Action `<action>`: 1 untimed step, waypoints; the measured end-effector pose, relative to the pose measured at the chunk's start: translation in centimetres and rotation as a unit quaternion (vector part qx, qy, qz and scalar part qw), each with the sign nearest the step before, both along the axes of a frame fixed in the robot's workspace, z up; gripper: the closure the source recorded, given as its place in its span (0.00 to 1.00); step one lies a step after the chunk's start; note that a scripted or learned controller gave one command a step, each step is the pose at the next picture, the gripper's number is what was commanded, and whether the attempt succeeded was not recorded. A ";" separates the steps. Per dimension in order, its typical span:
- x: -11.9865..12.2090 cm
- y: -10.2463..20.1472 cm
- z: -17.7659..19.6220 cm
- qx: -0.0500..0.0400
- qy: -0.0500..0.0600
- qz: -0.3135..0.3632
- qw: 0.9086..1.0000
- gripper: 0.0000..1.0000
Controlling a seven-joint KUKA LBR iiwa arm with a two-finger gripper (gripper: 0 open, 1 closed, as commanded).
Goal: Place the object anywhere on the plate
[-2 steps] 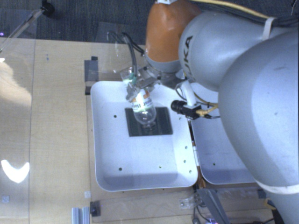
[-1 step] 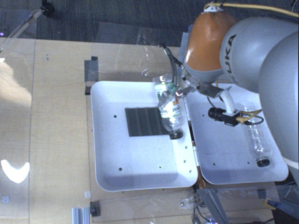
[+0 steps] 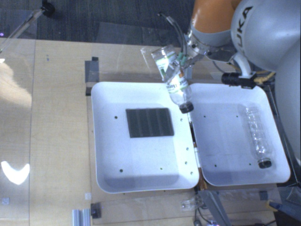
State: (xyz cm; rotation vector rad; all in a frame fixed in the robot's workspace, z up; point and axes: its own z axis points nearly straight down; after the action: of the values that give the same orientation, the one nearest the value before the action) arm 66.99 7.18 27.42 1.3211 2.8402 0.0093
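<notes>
Clear plastic bottle (image 3: 178, 87): pinched in the tool (image 3: 181, 66), hung cap-down over the seam between the bins.
Long axis: tilted, cap (image 3: 186, 108) low and toward the right.
Plate (image 3: 149, 123): dark ribbed rectangle in the left bin (image 3: 108, 168), left of and below the bottle.
Right bin (image 3: 225, 168): second clear bottle (image 3: 257, 135) lying lengthwise.
Hidden: fingertips blurred by glare and label; grip depth cannot be judged.

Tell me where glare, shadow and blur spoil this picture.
Camera view: glare whitens the bench's left side, with a bright patch lower down; soft shadow lies along the left bin's near edge; the clear bottle by the hand is smeared and hard to outline; the second bottle nearly melts into the right bin; the dark plate reads sharply.
</notes>
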 end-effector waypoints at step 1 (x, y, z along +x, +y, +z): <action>-8.9 5.7 1.2 0.000 0.002 0.114 0.994 1.00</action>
State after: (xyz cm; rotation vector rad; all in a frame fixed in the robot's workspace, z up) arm 58.13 12.89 28.58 0.9912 2.9751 0.0072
